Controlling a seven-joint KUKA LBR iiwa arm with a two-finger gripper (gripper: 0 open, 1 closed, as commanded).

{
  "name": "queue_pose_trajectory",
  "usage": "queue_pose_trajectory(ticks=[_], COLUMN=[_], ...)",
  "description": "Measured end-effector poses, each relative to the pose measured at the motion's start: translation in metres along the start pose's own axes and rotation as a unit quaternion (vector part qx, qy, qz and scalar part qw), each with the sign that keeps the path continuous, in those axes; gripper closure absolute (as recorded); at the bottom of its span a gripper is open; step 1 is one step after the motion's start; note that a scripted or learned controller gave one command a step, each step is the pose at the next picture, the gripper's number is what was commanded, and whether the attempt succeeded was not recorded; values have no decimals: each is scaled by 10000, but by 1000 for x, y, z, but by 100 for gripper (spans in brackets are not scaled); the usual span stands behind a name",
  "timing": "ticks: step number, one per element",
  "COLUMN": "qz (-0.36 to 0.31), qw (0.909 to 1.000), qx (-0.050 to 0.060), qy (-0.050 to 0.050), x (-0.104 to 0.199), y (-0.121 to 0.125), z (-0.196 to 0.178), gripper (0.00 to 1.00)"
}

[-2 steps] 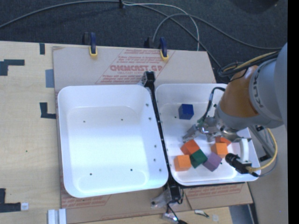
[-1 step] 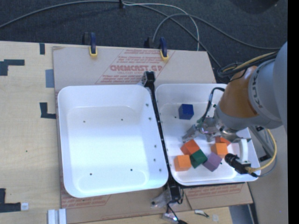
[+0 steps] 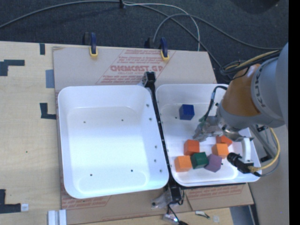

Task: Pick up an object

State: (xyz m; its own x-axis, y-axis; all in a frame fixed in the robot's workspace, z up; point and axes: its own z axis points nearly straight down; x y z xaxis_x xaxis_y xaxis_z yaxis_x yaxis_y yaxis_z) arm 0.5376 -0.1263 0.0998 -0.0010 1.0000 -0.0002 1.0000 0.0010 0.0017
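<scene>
The right bin (image 3: 168, 93) holds several small blocks. A blue cube (image 3: 186, 111) sits apart near the bin's middle. Lower down lies a cluster: an orange block (image 3: 191, 146), another orange block (image 3: 183, 163), a green cube (image 3: 199, 160), a purple block (image 3: 214, 162) and two orange blocks (image 3: 220, 149) under the wrist. My gripper (image 3: 206, 131) hangs low over the right bin, just above and right of the upper orange block, between it and the blue cube. The arm's orange band and grey wrist hide much of the gripper.
The left bin (image 3: 63, 125) stands beside the right one, with a black divider clamp (image 3: 150, 78) between them at the back. Cardboard lies under both bins, held by two blue-yellow clamps (image 3: 93, 46). Cables trail across the dark floor behind.
</scene>
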Motion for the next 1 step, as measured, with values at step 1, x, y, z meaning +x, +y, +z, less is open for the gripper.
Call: queue_pose_trajectory(ticks=[1], qz=[3], qw=[10000], qx=[-9], qy=[-2], x=[2], y=[-7], z=[-58], gripper=[100])
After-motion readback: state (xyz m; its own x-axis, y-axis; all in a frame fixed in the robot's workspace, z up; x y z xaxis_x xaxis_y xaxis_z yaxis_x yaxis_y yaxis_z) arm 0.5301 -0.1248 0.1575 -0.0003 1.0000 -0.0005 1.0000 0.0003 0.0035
